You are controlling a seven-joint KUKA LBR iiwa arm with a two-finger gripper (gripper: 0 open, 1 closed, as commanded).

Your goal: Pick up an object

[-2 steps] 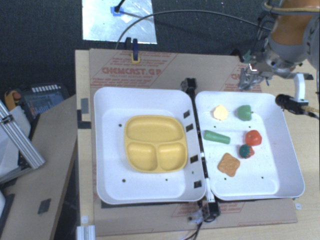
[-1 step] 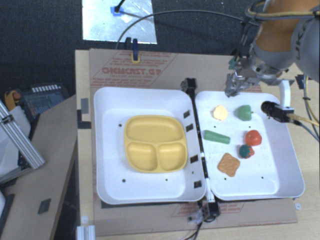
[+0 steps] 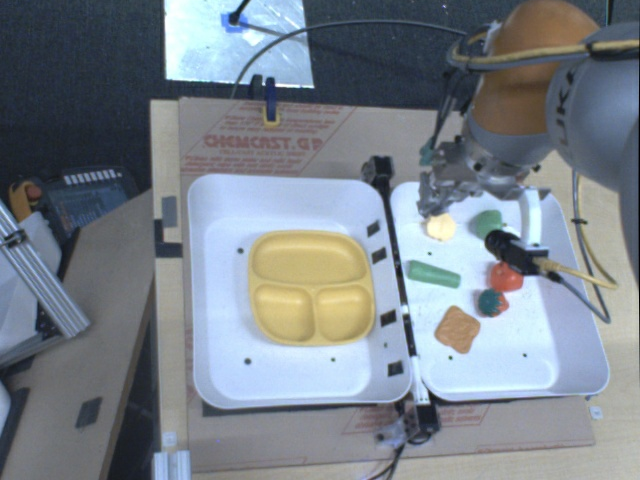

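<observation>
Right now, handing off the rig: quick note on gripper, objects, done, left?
Gripper: low over the far left part of the right bin, just above the pale yellow piece; finger state unclear, nothing visibly held.
Right bin objects: green block, green piece, red piece, small teal piece, orange cracker-like piece.
Left bin: yellow divided tray.
Done: no pick visible.
Left: grasp and lift one object.

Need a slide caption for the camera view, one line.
Gripper hovers by the pale yellow piece in the right bin; yellow tray in left.
</observation>
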